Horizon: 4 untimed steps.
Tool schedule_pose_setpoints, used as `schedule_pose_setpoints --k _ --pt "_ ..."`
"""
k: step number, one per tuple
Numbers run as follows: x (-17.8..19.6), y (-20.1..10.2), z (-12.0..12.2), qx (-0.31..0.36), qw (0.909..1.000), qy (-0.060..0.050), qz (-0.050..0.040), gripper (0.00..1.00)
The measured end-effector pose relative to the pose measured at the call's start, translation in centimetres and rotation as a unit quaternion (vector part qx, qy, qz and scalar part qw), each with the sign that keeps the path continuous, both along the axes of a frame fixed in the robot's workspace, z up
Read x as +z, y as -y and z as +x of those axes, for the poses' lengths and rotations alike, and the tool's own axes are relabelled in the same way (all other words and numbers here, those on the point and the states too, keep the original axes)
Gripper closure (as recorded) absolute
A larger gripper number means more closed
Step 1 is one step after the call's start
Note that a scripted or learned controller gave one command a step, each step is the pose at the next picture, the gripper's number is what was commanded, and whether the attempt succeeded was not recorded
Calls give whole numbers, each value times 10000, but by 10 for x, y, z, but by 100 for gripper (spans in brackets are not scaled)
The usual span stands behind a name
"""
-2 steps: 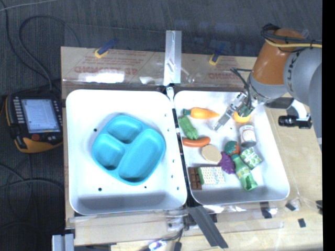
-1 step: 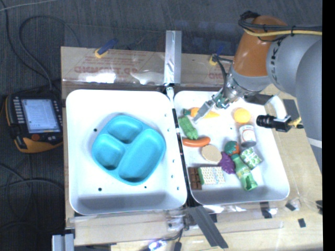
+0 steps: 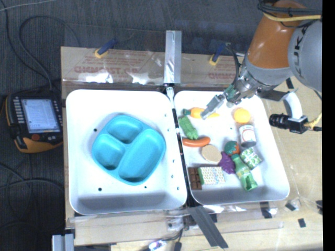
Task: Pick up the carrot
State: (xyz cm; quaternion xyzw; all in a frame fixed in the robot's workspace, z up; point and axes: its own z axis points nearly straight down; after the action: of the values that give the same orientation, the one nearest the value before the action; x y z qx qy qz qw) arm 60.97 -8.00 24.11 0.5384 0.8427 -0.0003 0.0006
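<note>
Two white bins are seen side by side on the bench. In the left bin [image 3: 78, 156] a blue three-compartment tray [image 3: 128, 148] is laid near the middle. The right bin [image 3: 277, 177] is crowded with toy food. The carrot [image 3: 196, 141], orange and lying roughly flat, is found near the right bin's left edge, about midway along it, just below a green vegetable piece [image 3: 187, 126] and just left of a tan round slice [image 3: 211, 152]. A yellow lemon-like item [image 3: 241, 115] is placed toward the far right corner, a small can [image 3: 247, 135] below it. The gripper [image 3: 212, 107] is positioned over the bin's far left part, beside a yellow-orange piece [image 3: 196, 112]; whether the jaws are spread or closed cannot be told. The carrot is well apart from it, untouched.
</note>
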Motion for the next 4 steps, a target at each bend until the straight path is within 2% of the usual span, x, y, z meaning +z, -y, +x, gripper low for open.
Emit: schedule_pose_setpoints --k 1,2,3,4 --pt "-138 27 32 596 9982 101 -21 0" --pt "-2 26 59 63 10000 5 -10 0" --pt "20 24 41 1188 9929 -1 -13 0" --pt "30 23 42 1194 9928 7 -18 100"
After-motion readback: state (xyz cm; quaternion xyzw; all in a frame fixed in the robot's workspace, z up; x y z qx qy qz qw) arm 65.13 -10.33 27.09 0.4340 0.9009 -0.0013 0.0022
